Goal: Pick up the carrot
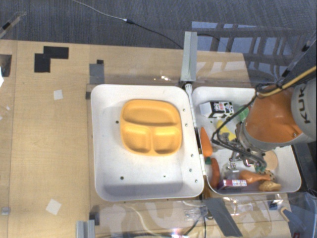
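Observation:
The carrot is a slim orange piece lying lengthwise against the left wall of the right bin. My gripper hangs low over the middle of that bin, under the orange wrist band, to the right of the carrot and a little nearer the front. It is apart from the carrot. Cables and the wrist body hide much of the gripper.
A yellow divided plate lies in the left bin. The right bin also holds a dark red piece, a purple packet, an orange piece beside a tan one, and a black-and-white box at the back.

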You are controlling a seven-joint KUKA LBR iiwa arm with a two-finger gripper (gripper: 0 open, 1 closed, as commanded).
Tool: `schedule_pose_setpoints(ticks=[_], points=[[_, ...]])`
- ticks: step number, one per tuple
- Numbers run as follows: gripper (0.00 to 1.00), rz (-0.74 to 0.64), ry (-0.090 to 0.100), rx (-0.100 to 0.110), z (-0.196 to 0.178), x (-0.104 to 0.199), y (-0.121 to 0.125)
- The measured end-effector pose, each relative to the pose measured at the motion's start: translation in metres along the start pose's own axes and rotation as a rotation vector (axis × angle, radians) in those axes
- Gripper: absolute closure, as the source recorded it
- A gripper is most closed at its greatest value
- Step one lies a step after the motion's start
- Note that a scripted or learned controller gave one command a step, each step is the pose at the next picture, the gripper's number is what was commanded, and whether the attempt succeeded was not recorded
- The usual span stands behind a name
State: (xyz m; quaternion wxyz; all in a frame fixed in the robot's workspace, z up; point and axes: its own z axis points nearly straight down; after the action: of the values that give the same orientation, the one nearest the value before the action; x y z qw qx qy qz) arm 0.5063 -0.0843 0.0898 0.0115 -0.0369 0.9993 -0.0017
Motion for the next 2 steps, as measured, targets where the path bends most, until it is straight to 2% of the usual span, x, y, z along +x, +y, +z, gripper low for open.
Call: schedule_pose_setpoints(ticks=[1, 2], points=[[0.0, -0.017, 0.002, -0.004, 0.0001, 0.0044, -0.0043], [0.0, -0.253, 0.002, 0.005, -0.0004, -0.0015, -0.0056]])
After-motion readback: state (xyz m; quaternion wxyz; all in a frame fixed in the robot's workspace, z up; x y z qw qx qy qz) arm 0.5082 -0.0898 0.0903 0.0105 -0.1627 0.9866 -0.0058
